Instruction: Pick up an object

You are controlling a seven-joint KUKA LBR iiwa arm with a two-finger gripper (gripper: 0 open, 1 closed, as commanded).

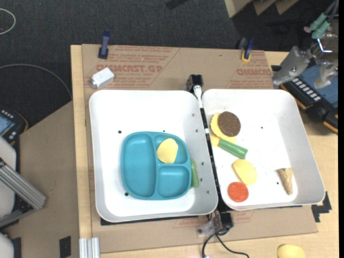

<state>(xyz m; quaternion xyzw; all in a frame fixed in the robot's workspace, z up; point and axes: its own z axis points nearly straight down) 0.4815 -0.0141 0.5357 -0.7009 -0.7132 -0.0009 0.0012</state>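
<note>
My hand (293, 63) sits above the right bin's (301, 117) far corner; grip state unclear. In that bin: cookie (229, 123), green stick (233, 147), tomato (238, 192), cone (286, 179).

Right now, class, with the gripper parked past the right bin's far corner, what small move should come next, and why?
Probably bring the gripper in over the right bin, toward the brown disc: it lies on top, nearest the gripper.

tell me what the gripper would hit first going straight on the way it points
Probably the right bin, its far rim or bare floor: the gripper seems to point down and left over that corner. The brown disc lies further along. Depth is unclear.
</note>
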